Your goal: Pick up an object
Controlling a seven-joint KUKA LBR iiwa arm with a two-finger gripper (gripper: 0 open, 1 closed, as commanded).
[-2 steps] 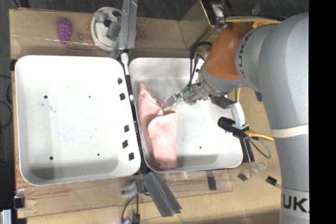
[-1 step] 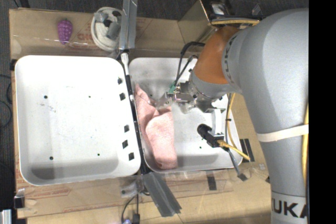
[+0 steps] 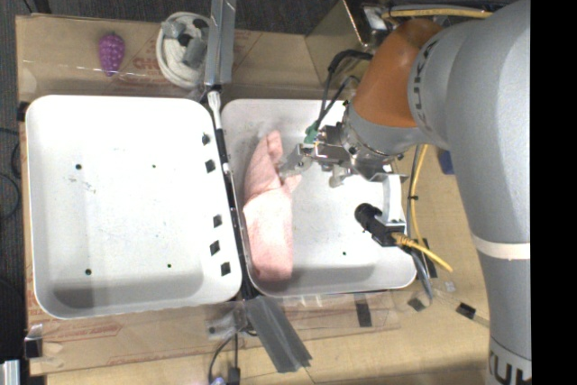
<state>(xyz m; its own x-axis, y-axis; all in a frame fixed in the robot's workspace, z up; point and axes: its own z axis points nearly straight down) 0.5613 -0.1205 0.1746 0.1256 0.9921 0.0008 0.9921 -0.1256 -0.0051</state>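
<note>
A pink cloth-like object lies lengthwise along the left wall of the right bin, from the upper middle down to the front. My gripper hangs over the right bin at the cloth's upper right edge, its fingers close to or touching the pink fabric. The grey arm with its orange band reaches in from the right and covers the bin's right side.
The left bin stands beside the right one, parted by a divider with black clips. Behind the bins on the bench sit a purple object and a white coil. Yellow and black cables hang off the wrist.
</note>
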